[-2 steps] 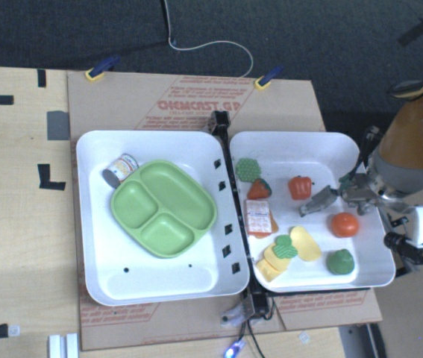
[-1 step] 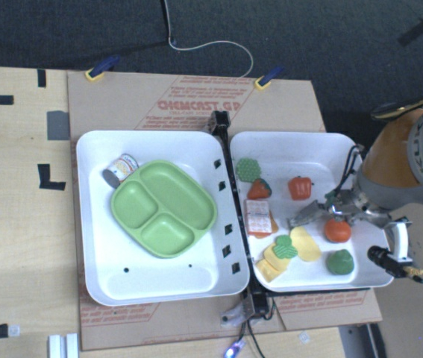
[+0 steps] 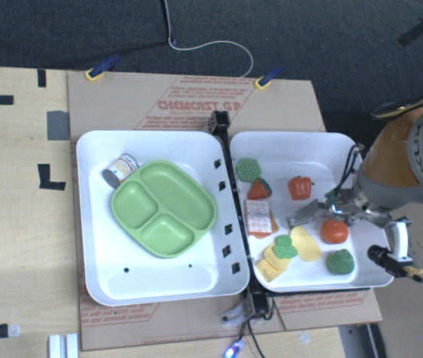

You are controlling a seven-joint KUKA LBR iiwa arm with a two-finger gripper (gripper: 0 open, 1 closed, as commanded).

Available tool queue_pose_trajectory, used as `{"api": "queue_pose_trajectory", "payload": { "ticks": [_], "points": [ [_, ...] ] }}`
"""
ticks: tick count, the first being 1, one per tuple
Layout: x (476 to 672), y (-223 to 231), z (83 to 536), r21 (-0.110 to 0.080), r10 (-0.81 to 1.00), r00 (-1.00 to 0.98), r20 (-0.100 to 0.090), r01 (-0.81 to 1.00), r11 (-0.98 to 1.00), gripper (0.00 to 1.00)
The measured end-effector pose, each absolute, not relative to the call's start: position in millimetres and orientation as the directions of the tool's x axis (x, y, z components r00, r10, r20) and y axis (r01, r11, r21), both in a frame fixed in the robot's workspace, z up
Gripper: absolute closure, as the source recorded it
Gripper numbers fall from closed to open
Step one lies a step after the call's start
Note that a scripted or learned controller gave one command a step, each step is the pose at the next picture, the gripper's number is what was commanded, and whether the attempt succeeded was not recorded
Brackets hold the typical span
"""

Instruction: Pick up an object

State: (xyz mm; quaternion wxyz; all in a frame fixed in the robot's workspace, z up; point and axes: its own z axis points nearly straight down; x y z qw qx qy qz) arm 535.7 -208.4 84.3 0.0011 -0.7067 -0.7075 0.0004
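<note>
While open, claw (image 3: 299, 216) beside tomato (image 3: 334, 232).

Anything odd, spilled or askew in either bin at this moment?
Nothing spilled or broken. The green divided plate sits rotated at a slant in the left bin, with a small can lying on its side at the plate's upper-left edge. The toy foods in the right bin are loosely scattered.
</note>
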Motion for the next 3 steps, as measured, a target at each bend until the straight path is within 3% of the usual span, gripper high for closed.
{"api": "queue_pose_trajectory", "payload": {
  "ticks": [1,3],
  "points": [
    [536.0,-209.2,94.9,0.000,1.000,0.000,-0.002,1.000,0.000,1.00],
    [525.8,-213.6,207.6,0.001,1.000,-0.001,-0.001,1.000,0.001,1.00]
  ]
}}
